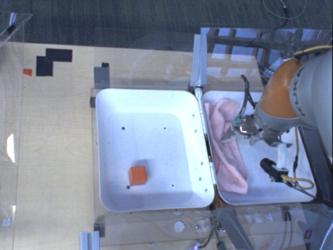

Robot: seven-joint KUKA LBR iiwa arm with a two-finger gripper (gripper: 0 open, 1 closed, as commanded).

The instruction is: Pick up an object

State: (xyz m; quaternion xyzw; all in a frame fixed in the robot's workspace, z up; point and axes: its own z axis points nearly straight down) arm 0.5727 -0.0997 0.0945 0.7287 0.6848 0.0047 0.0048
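Bench (52, 139), pale wood, carrying two shallow white bins side by side.
Left bin (109, 108): one small orange block (138, 175), lying toward the near left corner, apart from the walls.
Right bin (270, 191): one pink cloth (223, 150), crumpled lengthwise along the left wall, from the far end to near the front.
Arm (307, 92): grey with orange band, over the right bin.
Gripper (232, 132): low over the cloth's middle; whether spread, pressed together or pinching cloth, cannot tell
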